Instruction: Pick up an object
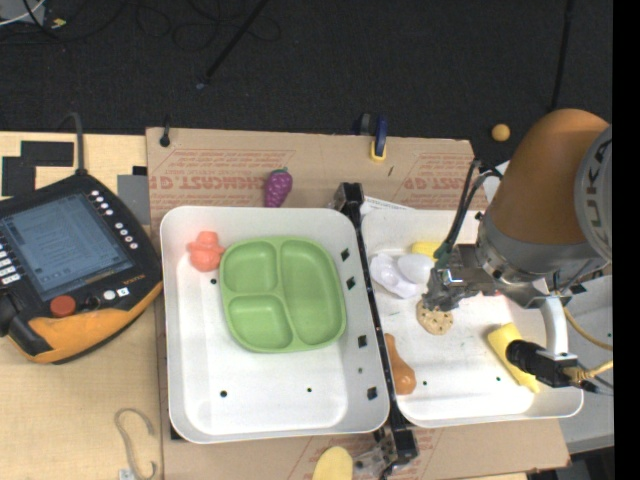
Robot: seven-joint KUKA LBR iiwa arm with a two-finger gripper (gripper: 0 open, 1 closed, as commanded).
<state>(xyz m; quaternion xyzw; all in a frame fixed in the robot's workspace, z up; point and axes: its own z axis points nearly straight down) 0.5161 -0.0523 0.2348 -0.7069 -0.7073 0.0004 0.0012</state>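
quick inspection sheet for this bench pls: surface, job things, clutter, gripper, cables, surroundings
surface: left bin and right bin, both white, side by side on a cardboard sheet.
job's things: the right bin holds a speckled cookie, a white item, a small yellow item and an orange-brown item. The left bin holds a green divided plate and a pink-orange toy.
clutter: purple toy on the cardboard behind the left bin; yellow lump at the front edge.
grippers: gripper low, right at the cookie; a grasp cannot be confirmed.
cables: loose cables on the dark area behind the bench.
surroundings: teach pendant left of the bins; blue clamp on the cardboard's back edge.
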